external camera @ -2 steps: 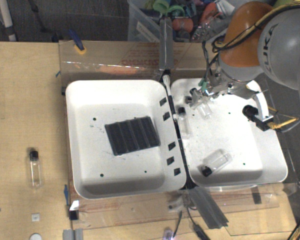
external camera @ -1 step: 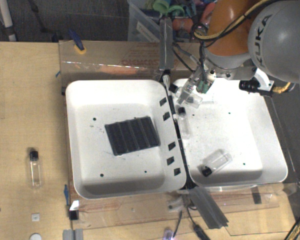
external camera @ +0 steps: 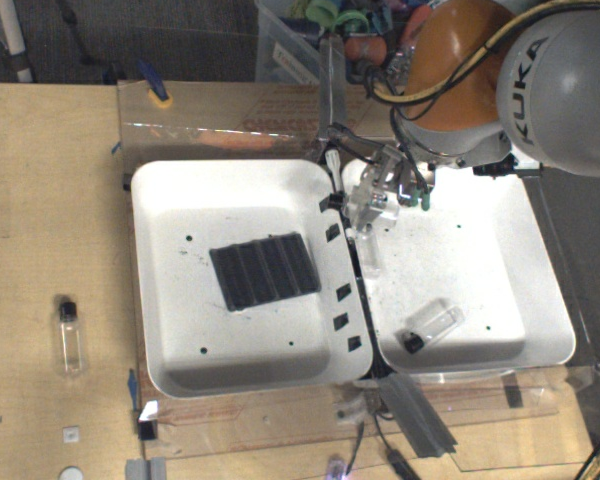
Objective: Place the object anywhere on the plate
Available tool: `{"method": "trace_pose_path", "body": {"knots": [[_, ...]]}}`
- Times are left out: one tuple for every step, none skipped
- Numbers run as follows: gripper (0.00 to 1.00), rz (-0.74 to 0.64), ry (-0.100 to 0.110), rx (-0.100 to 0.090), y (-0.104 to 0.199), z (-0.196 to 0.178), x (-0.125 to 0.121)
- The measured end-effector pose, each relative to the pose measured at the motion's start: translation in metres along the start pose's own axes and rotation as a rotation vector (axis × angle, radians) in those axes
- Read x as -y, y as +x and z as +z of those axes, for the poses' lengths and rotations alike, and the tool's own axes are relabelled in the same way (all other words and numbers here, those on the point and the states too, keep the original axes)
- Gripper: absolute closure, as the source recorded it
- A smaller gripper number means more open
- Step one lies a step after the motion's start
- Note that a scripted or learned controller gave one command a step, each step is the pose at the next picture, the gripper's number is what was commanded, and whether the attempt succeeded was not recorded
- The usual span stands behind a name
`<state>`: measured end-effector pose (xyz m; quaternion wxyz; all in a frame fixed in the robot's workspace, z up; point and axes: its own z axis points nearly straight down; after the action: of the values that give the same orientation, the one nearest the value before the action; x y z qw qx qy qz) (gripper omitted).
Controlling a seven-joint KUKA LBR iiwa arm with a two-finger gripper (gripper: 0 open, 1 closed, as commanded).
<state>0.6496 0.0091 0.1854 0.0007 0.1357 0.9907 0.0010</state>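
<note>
Lying in right bin: clear vial [external camera: 432, 324], black cap toward the lower left, body tilted up to the right, near the bin's front wall.
Vial appearance: short transparent cylinder, glassy highlights, dark stopper at one end; contents not discernible.
Vial contact: resting on the bin floor, apart from the gripper.
Plate: dark ribbed rectangular plate [external camera: 265, 269], slightly rotated, flat on the floor of the left bin [external camera: 180, 193]; nothing on it.
Plate-to-vial relation: separated by the divider between the bins, marked with black tabs.
Gripper [external camera: 372, 226]: positioned over the rear left corner of the right bin [external camera: 500, 228], just beside the divider, well apart from the vial.
Gripper state: finger opening cannot be told; translucent finger parts blend with the white bin.
Gripper load: no object visible in it.
Arm [external camera: 550, 78]: grey housing with orange band, entering from the right, cables looped above the wrist.
Bench [external camera: 40, 218]: second clear vial [external camera: 70, 336] with black cap, upright in orientation along the view, left of the bins.
Background: clear tub of coloured items [external camera: 380, 8] behind the bins.
</note>
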Motion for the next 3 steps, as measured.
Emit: {"method": "trace_pose_path", "body": {"knots": [[1.00,0.005,-0.004,0.006,-0.002,-0.011,0.001],[1.00,-0.042,-0.001,0.005,-0.001,-0.019,-0.026],[1.00,-0.056,-0.002,0.005,0.002,-0.036,-0.050]]}}
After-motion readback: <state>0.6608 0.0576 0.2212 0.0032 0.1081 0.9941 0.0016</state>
